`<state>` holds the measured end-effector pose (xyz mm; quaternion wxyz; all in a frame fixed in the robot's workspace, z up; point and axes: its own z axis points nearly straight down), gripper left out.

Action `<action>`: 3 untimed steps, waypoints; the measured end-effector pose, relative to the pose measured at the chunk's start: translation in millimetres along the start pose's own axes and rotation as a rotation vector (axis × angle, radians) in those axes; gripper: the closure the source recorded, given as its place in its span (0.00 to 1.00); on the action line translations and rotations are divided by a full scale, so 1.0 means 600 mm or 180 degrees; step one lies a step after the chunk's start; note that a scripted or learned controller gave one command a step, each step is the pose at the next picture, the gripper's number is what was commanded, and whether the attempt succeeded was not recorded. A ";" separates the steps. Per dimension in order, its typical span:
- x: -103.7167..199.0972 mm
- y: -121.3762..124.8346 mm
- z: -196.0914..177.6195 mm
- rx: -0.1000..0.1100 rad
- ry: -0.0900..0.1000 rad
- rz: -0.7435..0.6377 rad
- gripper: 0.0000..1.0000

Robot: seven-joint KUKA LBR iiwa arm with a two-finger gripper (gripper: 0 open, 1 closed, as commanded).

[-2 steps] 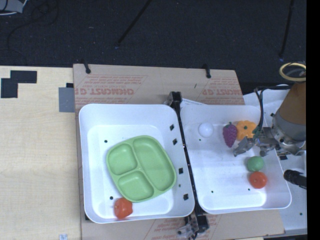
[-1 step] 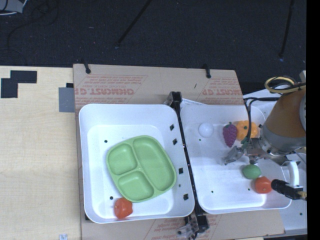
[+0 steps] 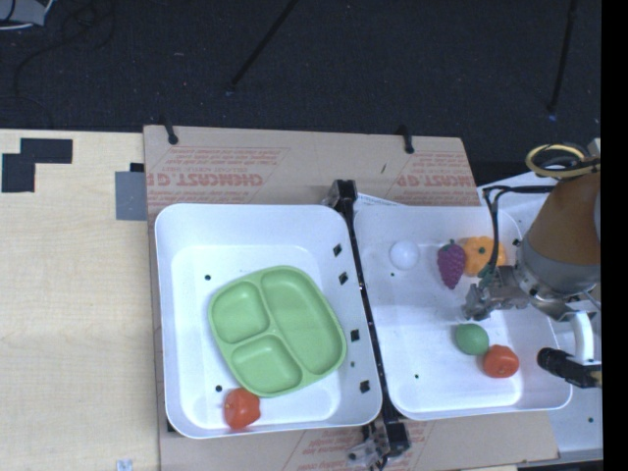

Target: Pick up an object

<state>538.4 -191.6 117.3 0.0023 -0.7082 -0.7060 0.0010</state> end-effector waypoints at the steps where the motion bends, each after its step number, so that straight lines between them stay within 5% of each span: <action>1: -0.014 0.008 -0.089 -0.0021 -0.0009 -0.0009 1.00; 3: -0.026 0.000 -0.240 -0.0025 -0.0010 -0.0014 1.00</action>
